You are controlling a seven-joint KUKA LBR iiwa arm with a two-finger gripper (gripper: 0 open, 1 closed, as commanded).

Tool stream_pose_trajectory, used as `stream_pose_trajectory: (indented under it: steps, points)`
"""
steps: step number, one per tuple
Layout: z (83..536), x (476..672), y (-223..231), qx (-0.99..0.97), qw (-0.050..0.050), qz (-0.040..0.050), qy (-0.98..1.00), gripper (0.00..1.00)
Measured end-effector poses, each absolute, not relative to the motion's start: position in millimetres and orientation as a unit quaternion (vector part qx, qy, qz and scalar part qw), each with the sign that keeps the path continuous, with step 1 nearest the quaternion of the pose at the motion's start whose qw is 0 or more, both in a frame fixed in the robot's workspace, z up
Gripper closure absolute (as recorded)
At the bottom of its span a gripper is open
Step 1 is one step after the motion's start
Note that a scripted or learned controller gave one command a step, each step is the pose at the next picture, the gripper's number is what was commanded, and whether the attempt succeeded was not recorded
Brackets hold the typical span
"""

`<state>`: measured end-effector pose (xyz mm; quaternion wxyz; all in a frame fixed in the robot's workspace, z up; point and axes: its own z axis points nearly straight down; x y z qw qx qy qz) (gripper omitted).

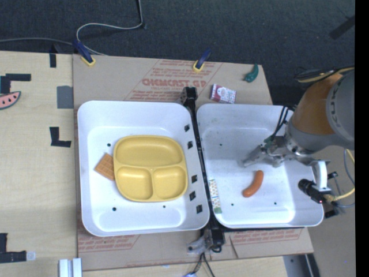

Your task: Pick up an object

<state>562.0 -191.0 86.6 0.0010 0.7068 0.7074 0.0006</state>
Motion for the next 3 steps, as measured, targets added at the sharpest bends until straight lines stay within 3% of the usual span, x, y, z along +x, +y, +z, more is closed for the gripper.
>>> stream_pose_trajectory:
  steps: [1,2,3]
  points:
    - [87,526.5,-180,0.707,0.004,0.0009,0.707,0.0]
    - [96,526.4,-181,0.707,0.004,0.0005,0.707,1.0]
    - [244,505.4,-143,0.707,0.001,0.0002,0.708,1.0]
